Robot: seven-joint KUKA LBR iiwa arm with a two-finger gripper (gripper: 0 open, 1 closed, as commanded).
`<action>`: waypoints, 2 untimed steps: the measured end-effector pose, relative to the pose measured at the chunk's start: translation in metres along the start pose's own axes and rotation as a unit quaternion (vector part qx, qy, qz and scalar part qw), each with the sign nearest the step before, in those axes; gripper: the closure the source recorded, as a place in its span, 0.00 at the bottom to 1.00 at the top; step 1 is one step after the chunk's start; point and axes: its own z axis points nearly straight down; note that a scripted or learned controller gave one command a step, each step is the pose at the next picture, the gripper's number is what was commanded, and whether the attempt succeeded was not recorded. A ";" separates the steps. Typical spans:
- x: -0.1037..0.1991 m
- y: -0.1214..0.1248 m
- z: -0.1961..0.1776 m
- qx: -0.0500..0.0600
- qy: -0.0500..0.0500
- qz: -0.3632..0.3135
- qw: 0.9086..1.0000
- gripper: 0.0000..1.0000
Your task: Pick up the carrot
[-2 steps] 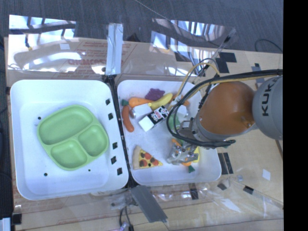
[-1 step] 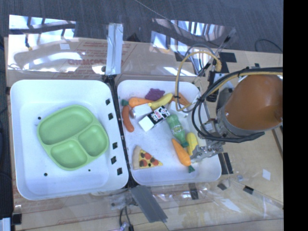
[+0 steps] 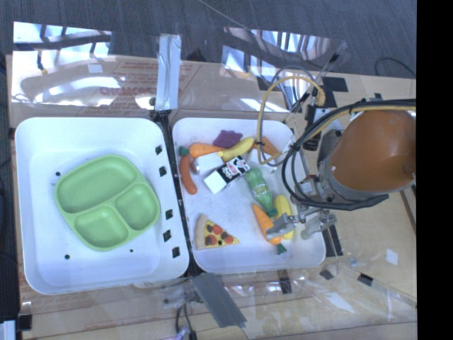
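gripper (image 3: pixel 283 227) – I'm seeing it hanging low at the right bin's (image 3: pixel 212 264) near right corner, can't tell its state | carrot (image 3: pixel 262 222) – lying just left of it, touching, beside the corn (image 3: pixel 283 205) and bottle (image 3: pixel 257 186) | pizza (image 3: pixel 214 234) – sitting farther left | left bin (image 3: pixel 35 261) – holding the green plate (image 3: pixel 106 201)

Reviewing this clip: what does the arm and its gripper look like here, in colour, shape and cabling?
The arm shows a large rounded orange section above a grey wrist. Black cables and one yellow cable loop around it. The gripper is small, metallic grey, with two short fingers.
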 end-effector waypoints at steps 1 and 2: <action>-0.022 0.001 0.084 -0.001 0.000 -0.046 0.999 0.00; -0.024 0.000 0.075 -0.002 -0.002 -0.048 0.999 1.00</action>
